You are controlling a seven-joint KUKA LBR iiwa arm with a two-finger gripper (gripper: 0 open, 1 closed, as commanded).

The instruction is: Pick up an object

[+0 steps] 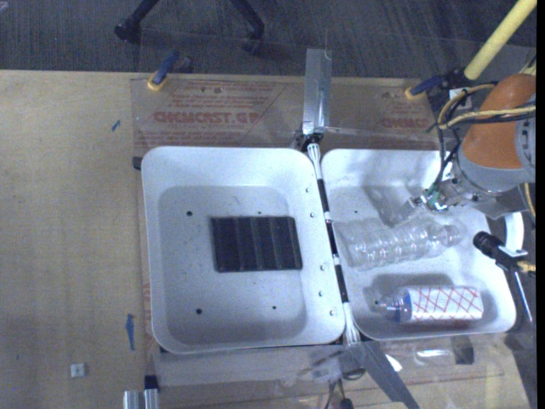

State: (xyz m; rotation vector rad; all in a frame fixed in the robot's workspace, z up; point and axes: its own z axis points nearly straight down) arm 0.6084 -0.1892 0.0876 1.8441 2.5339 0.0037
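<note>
A clear plastic bottle (396,242) lies on its side across the middle of the right bin (341,173). In front of it lies a white can with a red crosshatch pattern (438,303), its cap pointing left. A crumpled clear plastic piece (387,201) rests behind the bottle. A dark ribbed rectangular slab (255,244) lies flat in the middle of the left bin (170,186). My gripper (432,199) hangs low over the right bin's far right part, just above the bottle's right end and beside the clear piece. Nothing is visibly held.
The grey arm with its orange band (502,130) comes in over the right bin's right rim. A metal divider post (316,92) stands behind the bins' shared wall. Clamps (162,77) sit on the bench's back edge.
</note>
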